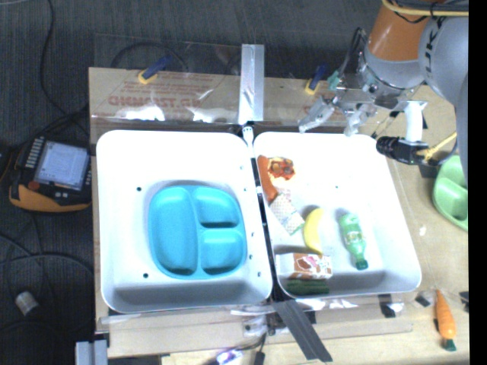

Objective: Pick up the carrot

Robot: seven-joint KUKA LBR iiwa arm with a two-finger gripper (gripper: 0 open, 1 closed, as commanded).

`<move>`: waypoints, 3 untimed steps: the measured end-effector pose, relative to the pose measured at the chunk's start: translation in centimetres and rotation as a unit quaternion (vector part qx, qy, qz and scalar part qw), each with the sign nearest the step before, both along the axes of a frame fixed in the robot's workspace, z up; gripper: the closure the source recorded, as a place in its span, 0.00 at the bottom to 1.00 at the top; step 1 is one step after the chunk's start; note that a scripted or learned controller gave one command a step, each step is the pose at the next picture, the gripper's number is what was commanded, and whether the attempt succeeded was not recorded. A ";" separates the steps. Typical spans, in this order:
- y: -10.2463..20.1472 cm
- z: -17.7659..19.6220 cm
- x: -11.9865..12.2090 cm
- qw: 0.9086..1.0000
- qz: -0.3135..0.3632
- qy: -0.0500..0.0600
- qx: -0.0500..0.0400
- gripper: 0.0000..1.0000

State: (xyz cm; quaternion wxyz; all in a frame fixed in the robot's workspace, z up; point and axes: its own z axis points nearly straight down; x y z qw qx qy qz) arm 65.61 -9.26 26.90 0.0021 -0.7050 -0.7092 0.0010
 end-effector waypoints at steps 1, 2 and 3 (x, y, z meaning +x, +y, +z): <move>1.7 -7.7 -7.3 0.991 -0.131 0.001 0.000 0.00; 2.8 1.3 -5.0 0.991 -0.133 -0.001 -0.002 0.00; -0.2 -11.9 -10.8 0.995 -0.104 0.001 0.000 0.00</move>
